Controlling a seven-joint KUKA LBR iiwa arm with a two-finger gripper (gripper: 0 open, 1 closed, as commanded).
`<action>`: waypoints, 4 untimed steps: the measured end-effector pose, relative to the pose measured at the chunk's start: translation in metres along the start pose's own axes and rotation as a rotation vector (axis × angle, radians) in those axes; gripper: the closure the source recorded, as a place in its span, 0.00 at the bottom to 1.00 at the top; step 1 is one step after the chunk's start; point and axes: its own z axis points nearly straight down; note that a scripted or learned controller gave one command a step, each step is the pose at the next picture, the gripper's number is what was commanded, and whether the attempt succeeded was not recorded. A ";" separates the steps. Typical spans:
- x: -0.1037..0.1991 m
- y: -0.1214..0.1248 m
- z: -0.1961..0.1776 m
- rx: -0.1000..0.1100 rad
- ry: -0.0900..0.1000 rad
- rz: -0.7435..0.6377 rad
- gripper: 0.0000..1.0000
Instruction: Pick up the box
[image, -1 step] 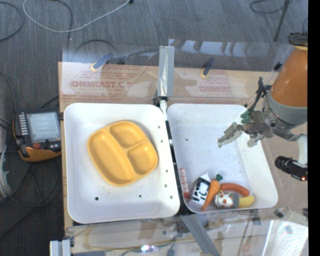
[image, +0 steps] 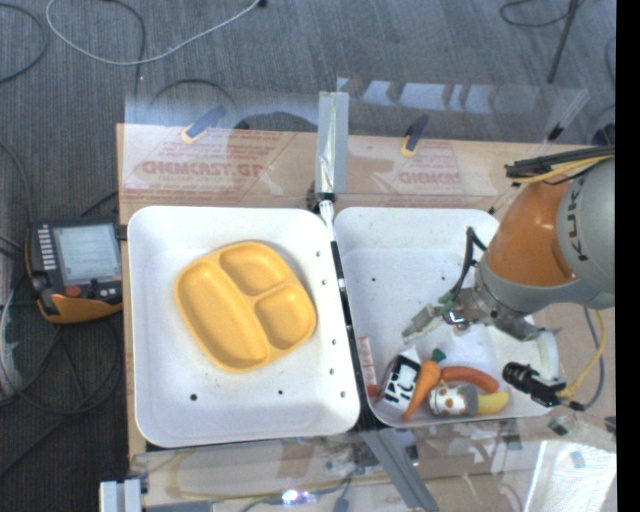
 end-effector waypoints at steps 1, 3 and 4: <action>-0.018 0.064 0.001 0.001 -0.001 0.253 0.00; 0.015 0.021 0.009 -0.017 -0.003 0.497 0.00; 0.014 0.020 -0.008 0.002 0.000 0.576 0.00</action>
